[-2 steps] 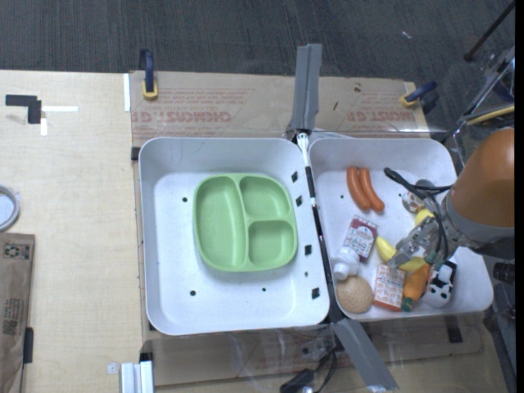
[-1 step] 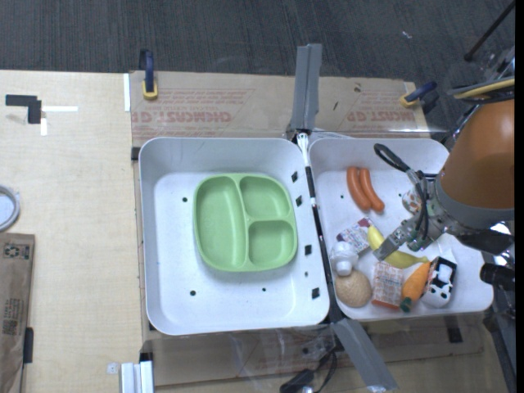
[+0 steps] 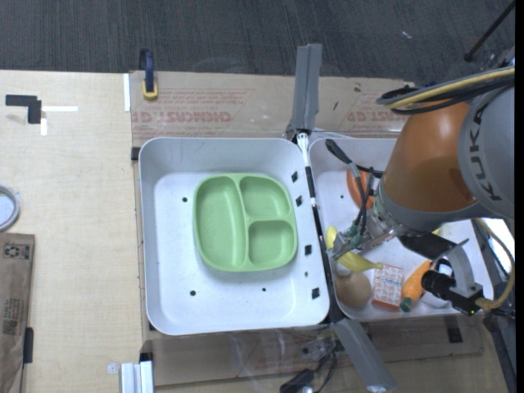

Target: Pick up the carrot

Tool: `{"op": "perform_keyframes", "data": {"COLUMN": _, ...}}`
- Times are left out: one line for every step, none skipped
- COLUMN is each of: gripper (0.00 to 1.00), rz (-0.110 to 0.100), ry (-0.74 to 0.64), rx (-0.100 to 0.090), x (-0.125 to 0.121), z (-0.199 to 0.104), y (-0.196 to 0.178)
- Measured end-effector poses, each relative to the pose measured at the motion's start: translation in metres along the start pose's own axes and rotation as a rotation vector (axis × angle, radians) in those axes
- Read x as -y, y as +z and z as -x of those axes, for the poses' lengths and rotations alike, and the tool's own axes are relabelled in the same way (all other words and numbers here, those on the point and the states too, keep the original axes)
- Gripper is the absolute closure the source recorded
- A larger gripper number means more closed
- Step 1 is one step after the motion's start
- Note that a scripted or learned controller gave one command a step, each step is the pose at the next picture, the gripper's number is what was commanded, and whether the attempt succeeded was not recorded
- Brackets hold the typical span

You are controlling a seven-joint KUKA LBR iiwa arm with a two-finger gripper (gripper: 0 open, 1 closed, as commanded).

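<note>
The carrot (image 3: 416, 282), orange with a green end, lies near the front of the right bin (image 3: 327, 160), pointing toward the front rim. My gripper (image 3: 357, 237) hangs below the orange wrist band over the middle of that bin, above a yellow banana-like piece (image 3: 354, 261). It is left of the carrot and apart from it. The arm's wrist covers much of the bin's middle.
A brown round item (image 3: 354, 291) and a printed packet (image 3: 386, 286) lie at the right bin's front, beside the carrot. Another orange object (image 3: 355, 188) sits further back. The left bin (image 3: 164, 244) holds a green divided plate (image 3: 244, 221).
</note>
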State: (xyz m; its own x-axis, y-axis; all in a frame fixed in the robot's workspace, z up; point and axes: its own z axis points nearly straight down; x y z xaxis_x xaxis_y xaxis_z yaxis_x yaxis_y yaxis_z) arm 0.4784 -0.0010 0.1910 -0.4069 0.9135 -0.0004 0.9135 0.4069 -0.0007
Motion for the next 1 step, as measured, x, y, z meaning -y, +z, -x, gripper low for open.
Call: {"op": "perform_keyframes", "data": {"gripper": 1.00, "rz": -0.001, "ry": 0.076, "rx": 0.000, "x": 0.0333, "z": 0.0730, "y": 0.0002}}
